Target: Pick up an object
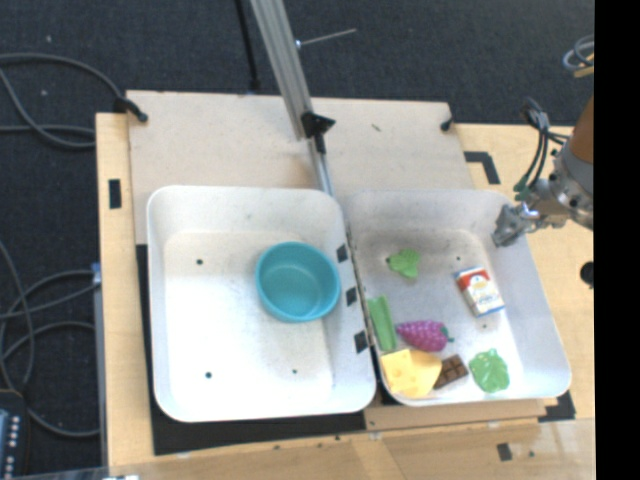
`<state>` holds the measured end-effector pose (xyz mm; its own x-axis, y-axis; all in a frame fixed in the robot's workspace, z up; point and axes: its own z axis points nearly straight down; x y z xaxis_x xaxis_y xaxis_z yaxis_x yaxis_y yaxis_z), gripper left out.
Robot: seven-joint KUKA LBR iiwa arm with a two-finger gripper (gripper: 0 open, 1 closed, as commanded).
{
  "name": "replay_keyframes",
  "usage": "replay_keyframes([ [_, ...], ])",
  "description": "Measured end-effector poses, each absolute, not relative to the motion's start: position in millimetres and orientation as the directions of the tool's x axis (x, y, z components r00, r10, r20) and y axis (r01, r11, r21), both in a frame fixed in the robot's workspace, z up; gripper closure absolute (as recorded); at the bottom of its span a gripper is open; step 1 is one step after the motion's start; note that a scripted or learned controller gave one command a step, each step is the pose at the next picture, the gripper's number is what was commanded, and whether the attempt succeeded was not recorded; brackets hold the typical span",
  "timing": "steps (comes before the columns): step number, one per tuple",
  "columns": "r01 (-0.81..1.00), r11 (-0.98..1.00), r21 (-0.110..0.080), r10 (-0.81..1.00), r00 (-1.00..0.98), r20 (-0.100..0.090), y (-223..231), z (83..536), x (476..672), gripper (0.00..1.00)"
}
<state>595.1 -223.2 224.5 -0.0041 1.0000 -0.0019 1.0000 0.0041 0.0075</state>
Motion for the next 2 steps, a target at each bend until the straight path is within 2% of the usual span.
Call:
replay_keyframes([
  [1,1.000,0.004,0.008,1.000,-0.004,-0.002,-224.2,274.6,596.6,1.00],
  [2,1.000,0.005,0.001,1.000,-0.005,-0.001,-176.3,260.7,590.1,1.00],
])
